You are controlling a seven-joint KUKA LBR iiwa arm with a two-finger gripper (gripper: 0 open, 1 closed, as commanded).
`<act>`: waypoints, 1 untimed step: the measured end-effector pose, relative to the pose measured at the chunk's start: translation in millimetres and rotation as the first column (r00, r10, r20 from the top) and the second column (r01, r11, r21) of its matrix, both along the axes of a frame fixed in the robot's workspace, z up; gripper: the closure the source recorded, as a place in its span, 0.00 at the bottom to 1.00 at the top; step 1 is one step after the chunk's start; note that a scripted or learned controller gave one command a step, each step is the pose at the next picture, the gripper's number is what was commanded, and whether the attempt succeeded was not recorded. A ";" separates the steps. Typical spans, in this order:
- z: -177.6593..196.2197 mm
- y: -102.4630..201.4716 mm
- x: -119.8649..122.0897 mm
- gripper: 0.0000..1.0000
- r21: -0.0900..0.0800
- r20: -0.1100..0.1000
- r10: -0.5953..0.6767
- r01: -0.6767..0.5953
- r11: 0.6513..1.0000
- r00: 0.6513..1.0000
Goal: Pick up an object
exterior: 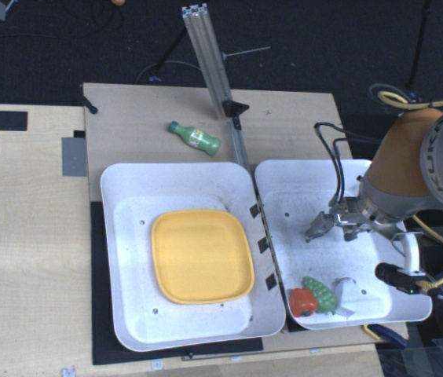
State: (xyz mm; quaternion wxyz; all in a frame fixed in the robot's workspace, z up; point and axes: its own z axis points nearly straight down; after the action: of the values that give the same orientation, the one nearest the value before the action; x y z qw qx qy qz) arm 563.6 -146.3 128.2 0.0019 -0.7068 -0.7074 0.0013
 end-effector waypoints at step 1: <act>-37.1 0.4 0.2 0.00 -0.001 0.004 0.000 0.000 1.000 1.000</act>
State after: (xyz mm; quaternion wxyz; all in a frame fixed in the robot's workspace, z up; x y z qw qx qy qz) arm 563.8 -145.9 91.0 0.0000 -0.7069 -0.7073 0.0000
